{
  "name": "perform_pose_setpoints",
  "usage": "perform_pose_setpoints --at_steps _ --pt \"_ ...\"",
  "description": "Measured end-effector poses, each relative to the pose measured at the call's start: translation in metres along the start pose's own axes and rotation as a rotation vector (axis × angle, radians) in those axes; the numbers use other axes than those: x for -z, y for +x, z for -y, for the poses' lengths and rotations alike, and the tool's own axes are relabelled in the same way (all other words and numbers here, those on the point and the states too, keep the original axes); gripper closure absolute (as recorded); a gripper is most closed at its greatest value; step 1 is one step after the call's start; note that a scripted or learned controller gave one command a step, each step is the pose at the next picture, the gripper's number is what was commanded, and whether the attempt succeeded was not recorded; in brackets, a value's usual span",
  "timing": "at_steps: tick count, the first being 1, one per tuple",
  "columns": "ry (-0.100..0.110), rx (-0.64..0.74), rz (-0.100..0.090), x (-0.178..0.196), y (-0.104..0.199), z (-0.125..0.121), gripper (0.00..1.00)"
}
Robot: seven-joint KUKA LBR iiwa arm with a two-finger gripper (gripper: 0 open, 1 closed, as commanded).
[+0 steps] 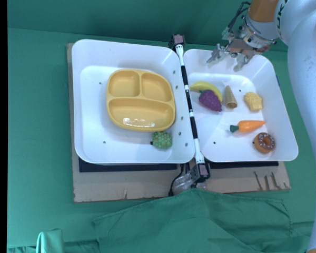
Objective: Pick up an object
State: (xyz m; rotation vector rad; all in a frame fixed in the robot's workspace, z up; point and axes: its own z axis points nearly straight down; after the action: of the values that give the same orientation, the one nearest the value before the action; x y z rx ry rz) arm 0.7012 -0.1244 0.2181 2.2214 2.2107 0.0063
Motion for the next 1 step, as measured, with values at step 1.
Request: perform_pose_setpoints --at_steps 1 --pt "0.011 0.004 -0.004 -0.0242 -0.0041 0.0006 0.0"
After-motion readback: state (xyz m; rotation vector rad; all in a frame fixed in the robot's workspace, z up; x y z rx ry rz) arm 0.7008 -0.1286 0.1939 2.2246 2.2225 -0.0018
